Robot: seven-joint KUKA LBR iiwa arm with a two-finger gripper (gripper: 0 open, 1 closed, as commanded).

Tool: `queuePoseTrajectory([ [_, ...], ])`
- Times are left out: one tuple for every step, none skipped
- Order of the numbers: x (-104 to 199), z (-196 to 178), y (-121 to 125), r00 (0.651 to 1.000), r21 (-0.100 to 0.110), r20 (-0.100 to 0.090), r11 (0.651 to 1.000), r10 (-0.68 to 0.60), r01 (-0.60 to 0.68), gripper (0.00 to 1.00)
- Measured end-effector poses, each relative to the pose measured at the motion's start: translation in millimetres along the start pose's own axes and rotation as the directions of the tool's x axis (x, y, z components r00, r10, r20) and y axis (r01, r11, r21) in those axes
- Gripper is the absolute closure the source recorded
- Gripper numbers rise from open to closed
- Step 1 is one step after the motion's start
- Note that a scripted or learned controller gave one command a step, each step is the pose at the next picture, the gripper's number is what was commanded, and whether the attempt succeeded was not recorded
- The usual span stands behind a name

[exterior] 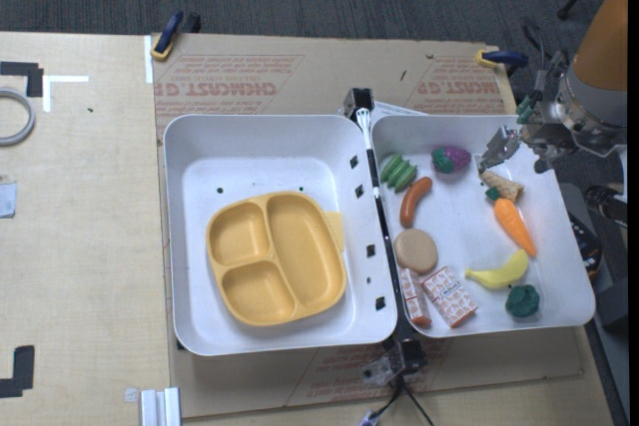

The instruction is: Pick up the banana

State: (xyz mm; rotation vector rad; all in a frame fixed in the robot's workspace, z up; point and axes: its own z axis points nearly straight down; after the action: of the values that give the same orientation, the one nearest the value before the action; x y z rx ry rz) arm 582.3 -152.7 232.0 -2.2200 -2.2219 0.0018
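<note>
The banana (500,269) is lying flat in the right bin (454,217), down near its front right corner, with a carrot (514,224) just behind it and a green broccoli piece (521,300) right next to it at the front. The gripper (498,151) hovers over the far right part of that bin, well apart from the banana; its fingers look slightly open with nothing between them. The left bin (195,244) holds a yellow divided plate (277,257).
</note>
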Motion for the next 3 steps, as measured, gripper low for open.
queuePoseTrajectory([
  [-9,-14,-55,0.987,-0.001,0.001,0.987,-0.163,0.163,0.0],
  [-25,96,-104,0.977,-0.002,0.0,0.977,-0.213,0.213,0.0],
  [-28,139,-103,0.904,-0.004,0.002,0.904,-0.428,0.428,0.0],
])
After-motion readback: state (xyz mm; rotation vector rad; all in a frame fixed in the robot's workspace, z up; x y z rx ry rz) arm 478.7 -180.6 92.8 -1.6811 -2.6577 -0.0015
